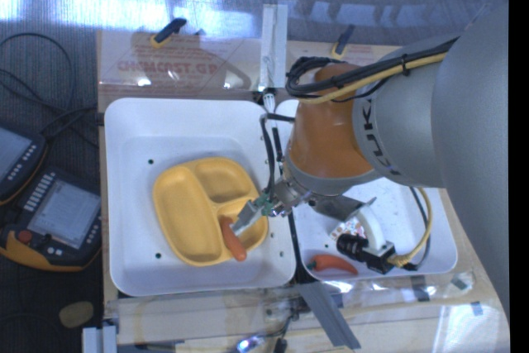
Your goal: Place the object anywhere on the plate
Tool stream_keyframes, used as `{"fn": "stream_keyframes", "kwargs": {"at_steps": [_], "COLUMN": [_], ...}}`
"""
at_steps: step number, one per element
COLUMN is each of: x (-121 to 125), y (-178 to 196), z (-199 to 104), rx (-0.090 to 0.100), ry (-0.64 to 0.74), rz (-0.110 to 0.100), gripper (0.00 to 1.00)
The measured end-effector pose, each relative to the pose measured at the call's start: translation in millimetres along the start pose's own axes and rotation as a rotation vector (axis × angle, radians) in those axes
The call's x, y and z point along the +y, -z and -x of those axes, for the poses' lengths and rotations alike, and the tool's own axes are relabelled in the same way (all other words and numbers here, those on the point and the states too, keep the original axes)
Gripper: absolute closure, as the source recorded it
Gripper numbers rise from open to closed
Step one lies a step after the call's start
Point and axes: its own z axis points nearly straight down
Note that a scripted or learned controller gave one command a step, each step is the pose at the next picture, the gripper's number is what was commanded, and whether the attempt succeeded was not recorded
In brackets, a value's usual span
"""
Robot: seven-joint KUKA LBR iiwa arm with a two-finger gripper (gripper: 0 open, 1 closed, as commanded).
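The arm reaches across from the right bin [430, 256] into the left bin [132, 178], where a yellow divided plate [194, 207] lies. The gripper [246, 219] hangs over the plate's right edge, its fingers pinching the top of an orange carrot [234, 241], whose lower end rests on the plate. Another orange piece [332, 263] lies in the right bin.

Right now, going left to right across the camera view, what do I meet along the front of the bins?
Yellow plate → orange carrot-like object at the plate's right edge → end effector just above it → second orange object in the right bin.
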Motion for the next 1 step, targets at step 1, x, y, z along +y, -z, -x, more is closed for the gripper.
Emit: {"fn": "stream_keyframes", "kwargs": {"at_steps": [1], "x": [0.4], "y": [7.8], "z": [-0.3], "rx": [0.001], "ry": [0.001], "rz": [-0.003], "gripper": [1.00]}}
